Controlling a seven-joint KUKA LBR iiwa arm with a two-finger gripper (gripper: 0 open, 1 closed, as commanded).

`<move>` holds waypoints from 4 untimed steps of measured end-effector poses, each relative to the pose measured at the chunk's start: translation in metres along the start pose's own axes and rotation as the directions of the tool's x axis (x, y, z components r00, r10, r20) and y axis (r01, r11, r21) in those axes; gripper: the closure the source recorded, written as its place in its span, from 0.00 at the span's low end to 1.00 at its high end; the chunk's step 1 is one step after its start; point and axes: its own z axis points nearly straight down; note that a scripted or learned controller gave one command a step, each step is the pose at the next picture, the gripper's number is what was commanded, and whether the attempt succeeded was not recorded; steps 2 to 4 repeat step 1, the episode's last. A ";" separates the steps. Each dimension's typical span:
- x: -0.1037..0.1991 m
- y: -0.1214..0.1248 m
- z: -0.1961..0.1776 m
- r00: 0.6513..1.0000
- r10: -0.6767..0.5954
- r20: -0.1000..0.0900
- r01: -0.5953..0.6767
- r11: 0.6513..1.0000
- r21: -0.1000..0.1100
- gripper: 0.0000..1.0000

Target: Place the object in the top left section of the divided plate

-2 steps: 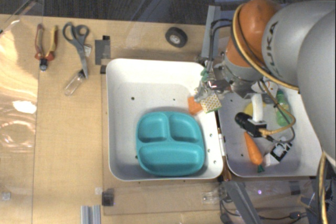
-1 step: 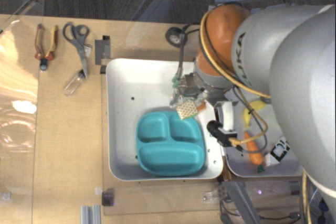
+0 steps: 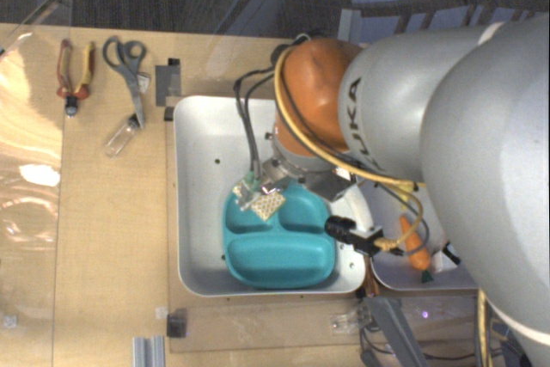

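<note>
A teal divided plate (image 3: 279,258) lies in the left white bin (image 3: 199,185), with two small sections at the back and one large section at the front. My gripper (image 3: 262,200) hangs low over the plate's top left section (image 3: 241,221), at its back edge. A small pale, speckled piece shows at the gripper's tip; I cannot tell whether it is a held object or part of the gripper. An orange carrot-like object (image 3: 415,247) lies in the right bin (image 3: 404,275), mostly hidden by the arm.
The arm's orange band (image 3: 314,94) and grey body cover the right bin and the left bin's back right. On the bench to the left lie scissors (image 3: 129,69), red-handled pliers (image 3: 73,75), a clear tube (image 3: 121,136) and a black bracket (image 3: 169,82).
</note>
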 end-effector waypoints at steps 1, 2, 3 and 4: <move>-0.001 0.000 0.000 1.000 0.001 0.000 -0.001 1.000 0.000 0.00; -0.001 0.000 0.000 1.000 0.001 0.000 -0.001 1.000 0.000 0.00; -0.001 0.000 0.000 1.000 0.001 0.000 -0.001 1.000 0.000 0.00; -0.001 0.000 0.000 1.000 0.001 0.000 -0.001 1.000 0.000 0.00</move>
